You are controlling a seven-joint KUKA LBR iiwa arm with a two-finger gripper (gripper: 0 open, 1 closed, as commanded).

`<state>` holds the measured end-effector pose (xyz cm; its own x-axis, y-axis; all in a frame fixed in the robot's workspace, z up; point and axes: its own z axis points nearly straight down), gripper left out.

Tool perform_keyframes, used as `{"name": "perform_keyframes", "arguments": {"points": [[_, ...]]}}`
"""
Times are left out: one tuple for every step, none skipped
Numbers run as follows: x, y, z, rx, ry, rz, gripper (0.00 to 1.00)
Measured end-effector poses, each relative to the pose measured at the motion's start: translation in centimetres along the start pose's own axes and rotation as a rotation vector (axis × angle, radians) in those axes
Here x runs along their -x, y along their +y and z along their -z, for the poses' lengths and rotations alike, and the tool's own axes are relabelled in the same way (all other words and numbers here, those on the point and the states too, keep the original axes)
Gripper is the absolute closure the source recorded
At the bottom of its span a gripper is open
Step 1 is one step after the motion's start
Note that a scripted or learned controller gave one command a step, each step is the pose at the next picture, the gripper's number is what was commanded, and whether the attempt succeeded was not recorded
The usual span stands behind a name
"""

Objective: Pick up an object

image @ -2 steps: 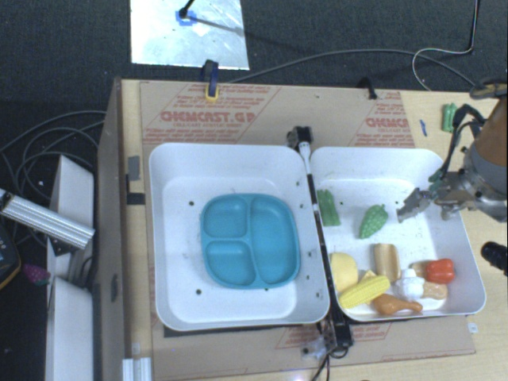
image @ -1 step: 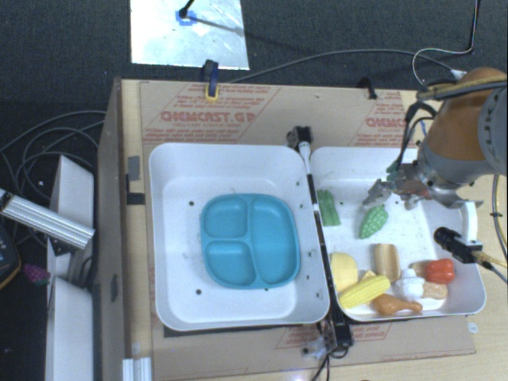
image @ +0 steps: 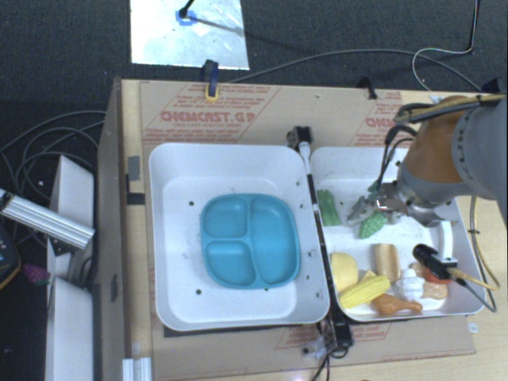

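Two bins side by side on bench: left bin, right bin. Divided tray centred in left bin. In right bin: pod-shaped toy along left wall, leafy toy just right of it, under gripper; near front wall, lemon, corn, bread roll, drumstick clustered; arm entering from right

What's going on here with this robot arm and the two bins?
The grey arm reaches into the right bin, its pincer low beside a green toy. Nothing can be seen gripped yet. More toy food, including a corn cob, lies at that bin's near edge. The left bin holds a blue divided plate.
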<state>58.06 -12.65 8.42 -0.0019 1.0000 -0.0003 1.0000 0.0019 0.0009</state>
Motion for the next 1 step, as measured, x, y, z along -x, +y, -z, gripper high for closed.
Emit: {"name": "perform_keyframes", "arguments": {"points": [[0.02, 0.20, 1.20, 0.006, -0.001, 0.001, 1.00]]}}
